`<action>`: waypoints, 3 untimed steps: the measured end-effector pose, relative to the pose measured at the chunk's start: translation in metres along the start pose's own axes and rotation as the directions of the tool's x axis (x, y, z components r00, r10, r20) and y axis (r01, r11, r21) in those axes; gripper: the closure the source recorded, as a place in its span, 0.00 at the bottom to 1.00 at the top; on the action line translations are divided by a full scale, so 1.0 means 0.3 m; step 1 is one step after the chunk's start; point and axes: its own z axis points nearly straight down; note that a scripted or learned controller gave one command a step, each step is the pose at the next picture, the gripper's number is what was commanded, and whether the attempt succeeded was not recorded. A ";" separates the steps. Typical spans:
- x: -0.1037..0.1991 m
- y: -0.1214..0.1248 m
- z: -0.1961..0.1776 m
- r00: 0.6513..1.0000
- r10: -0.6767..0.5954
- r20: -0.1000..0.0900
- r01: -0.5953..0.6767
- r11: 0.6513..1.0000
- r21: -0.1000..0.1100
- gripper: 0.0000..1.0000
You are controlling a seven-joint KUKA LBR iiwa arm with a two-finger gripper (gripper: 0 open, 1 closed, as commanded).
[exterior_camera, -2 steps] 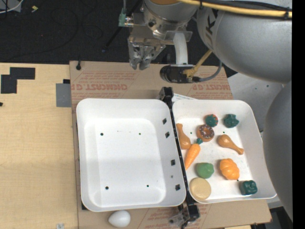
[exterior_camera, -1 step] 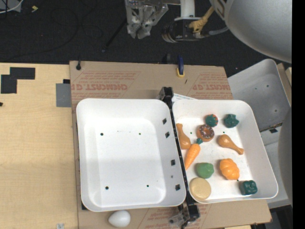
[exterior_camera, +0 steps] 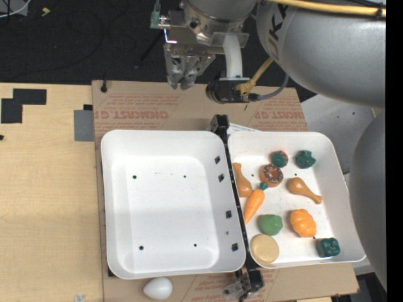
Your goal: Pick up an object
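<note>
Smooth, glossy white plastic is seen in the 2 bins (exterior_camera: 119, 168); the counter (exterior_camera: 44, 187) is surfaced in matt pale wood.

A single fixed camera looks down at a slant on the surface (exterior_camera: 44, 168), set high enough to take in both white bins: the left bin (exterior_camera: 119, 150) near the middle of the view and the right bin (exterior_camera: 327, 150) toward the right. The arm (exterior_camera: 327, 36) enters from the upper right and looms large, sitting much nearer the lens than the bins below.
</note>
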 end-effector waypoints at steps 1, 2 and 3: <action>0.087 -0.002 -0.326 1.000 -0.004 -0.006 0.004 1.000 -0.018 1.00; 0.116 -0.203 -0.035 1.000 -0.004 -0.001 0.004 1.000 0.001 1.00; 0.007 -0.037 -0.322 1.000 0.001 -0.005 -0.001 1.000 -0.018 1.00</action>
